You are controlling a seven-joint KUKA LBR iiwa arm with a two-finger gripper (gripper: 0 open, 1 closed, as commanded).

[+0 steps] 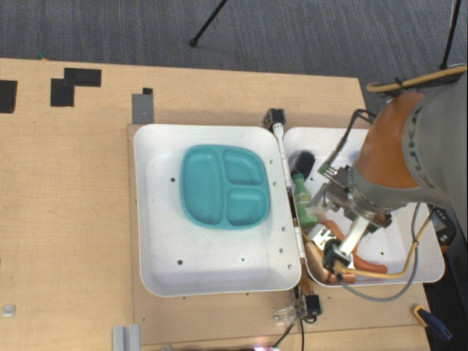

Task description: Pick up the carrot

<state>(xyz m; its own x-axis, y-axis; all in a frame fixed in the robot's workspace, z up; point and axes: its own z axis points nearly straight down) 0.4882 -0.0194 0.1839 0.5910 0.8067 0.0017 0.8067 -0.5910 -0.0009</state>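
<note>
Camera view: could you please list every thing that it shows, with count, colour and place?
bench: 1, pale wood, under both bins
left bin: 1, white, on the bench
right bin: 1, white, beside the left bin
divided plate: 1, teal, middle of the left bin
carrot: 1, orange, near edge of the right bin
green thing: 1, green, right bin, by its left wall
black thing: 1, black, right bin, far left corner
arm: 1, grey with orange band, over the right bin
gripper: 1, metal, low over the right bin's left half
</note>
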